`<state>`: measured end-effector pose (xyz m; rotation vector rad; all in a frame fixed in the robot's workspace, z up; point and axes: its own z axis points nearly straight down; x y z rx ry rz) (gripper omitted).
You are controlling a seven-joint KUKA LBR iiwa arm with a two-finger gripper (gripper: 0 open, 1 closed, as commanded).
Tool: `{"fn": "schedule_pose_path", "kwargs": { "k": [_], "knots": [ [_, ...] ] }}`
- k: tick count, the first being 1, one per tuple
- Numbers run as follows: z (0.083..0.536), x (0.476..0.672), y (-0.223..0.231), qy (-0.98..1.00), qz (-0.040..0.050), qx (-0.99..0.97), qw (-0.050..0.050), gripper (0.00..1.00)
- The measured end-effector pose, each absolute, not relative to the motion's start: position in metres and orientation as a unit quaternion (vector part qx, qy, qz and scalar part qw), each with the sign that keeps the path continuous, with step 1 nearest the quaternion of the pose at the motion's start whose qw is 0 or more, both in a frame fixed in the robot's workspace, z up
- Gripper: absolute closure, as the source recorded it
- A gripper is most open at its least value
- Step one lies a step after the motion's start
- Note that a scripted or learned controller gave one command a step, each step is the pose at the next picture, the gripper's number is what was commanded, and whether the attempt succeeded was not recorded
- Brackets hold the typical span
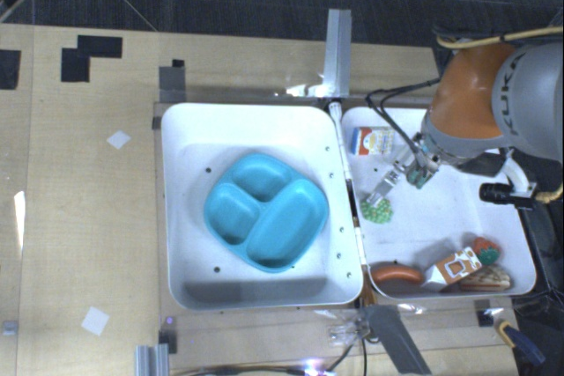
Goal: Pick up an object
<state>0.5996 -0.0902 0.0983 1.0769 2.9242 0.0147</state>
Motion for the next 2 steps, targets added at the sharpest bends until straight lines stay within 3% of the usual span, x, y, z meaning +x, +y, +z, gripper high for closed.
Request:
{"fn": "schedule_pose_path", "kwargs": {
  "k": [1, 2],
  "knots": [
    [0.0975, 0.6013, -0.0888, 0.911, 0.0051, 0.412, 0.013, 0.00],
    [0.1068, 0.6024, -0.0877, 0.912, 0.0053, 0.410, 0.015, 1.00]
  ]
}}
